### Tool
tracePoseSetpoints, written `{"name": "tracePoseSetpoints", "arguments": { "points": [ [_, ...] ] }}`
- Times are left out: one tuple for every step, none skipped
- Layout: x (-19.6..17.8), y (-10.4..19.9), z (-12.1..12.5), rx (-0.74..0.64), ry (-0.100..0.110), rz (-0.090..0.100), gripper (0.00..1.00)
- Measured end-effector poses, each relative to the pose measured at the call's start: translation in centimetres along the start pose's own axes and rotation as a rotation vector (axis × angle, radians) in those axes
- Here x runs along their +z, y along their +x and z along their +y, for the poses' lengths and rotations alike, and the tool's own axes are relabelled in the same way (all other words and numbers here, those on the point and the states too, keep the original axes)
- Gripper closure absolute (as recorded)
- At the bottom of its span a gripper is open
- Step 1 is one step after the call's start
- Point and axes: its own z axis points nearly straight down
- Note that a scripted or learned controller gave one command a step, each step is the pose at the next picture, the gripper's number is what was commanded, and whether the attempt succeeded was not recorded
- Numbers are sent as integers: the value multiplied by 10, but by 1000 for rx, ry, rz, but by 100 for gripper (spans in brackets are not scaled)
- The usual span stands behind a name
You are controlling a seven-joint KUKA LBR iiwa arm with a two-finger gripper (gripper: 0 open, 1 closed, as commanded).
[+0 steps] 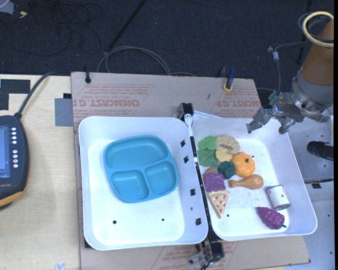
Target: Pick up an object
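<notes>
The right bin [301, 207] holds several toy foods: a green leaf [207, 146], a beige piece [227, 144], an orange pumpkin [244, 163], a teal piece [226, 169], purple grapes [214, 180], a drumstick [247, 181], a pizza slice [218, 201], a small silver can [278, 196] and a purple eggplant [270, 217]. My gripper [269, 125] hangs over that bin's far right corner. Its two fingers are spread apart and hold nothing. It is well above and to the right of the pumpkin.
The left bin [96, 218] holds a blue divided plate [141, 169]. A black divider with clips [192, 173] runs between the bins. A teach pendant [3, 153] lies on the bench at the far left. Cables trail behind the bins.
</notes>
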Motion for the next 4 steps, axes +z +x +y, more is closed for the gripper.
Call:
{"name": "tracePoseSetpoints", "arguments": {
  "points": [
    [147,43,-54,2,11,3,0],
    [165,72,15,-4,-2,1,0],
    [163,81,-35,4,1,0,0],
    [153,80,-34,8,1,3,100]
  ]
}}
